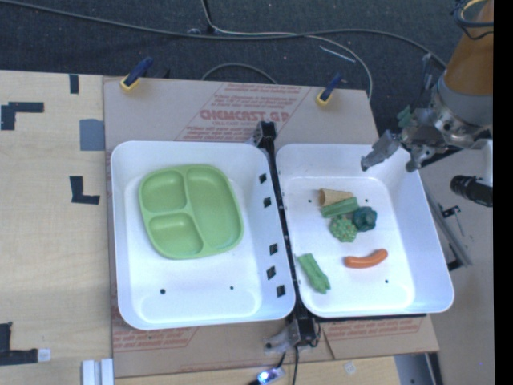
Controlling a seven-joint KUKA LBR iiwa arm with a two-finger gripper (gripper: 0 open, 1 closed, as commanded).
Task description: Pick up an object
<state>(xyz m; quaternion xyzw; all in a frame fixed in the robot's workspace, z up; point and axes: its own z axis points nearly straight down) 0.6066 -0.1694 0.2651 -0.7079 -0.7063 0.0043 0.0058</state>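
Sausage looks light, smooth, maybe slippery: pinch it mid-length across its width; can't tell your gripper's state.

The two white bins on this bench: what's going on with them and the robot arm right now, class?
A grey arm reaches in from the right, its pincer above the upper right rim of the right bin, holding nothing. That bin holds small toy foods: a tan wedge, a green broccoli piece, a dark teal piece, an orange sausage and a green pickle. The left bin holds a green divided plate. Nothing has been picked up yet.
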